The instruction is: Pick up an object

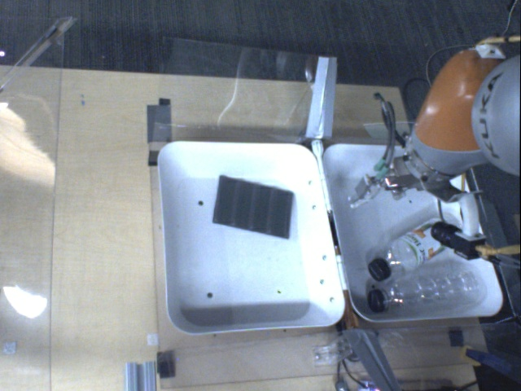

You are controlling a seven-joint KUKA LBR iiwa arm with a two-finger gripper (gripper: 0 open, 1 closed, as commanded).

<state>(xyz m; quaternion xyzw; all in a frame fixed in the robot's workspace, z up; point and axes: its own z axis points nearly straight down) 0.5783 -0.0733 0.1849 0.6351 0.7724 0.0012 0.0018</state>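
1. Nearest candidates: a labelled bottle [411, 251] and a plain bottle [431, 290], both clear with black caps. They are lying on their sides in the near half of the right bin [358, 235], caps pointing toward the left bin [244, 275]. They are lying just beside each other; I cannot tell whether they are touching.
2. Other candidate: a dark ridged pad [253, 206], lying flat in the far half of the left bin, well apart from everything else.
3. The gripper [360, 194] is hanging over bare floor in the far-left part of the right bin, apart from both bottles. I am seeing nothing held in it. Whether it is spread or closed, I cannot tell at this angle.
4. Risk, judged: a descent from here is likely closing on nothing, since no object is lying under the tool.
5. Risk, judged: the bottles are round, smooth and probably light, so a pinch off their axis is likely rolling or squirting one aside, perhaps nudging its neighbour.
6. Risk, judged: the gripper is working near the wall shared by the bins, so a sideways correction could be clipping that rim.
7. Risk, judged: the pad is lying thin and flush, offering little edge to catch.
8. The arm [456, 112] is reaching in over the desk [89, 218] from the right.
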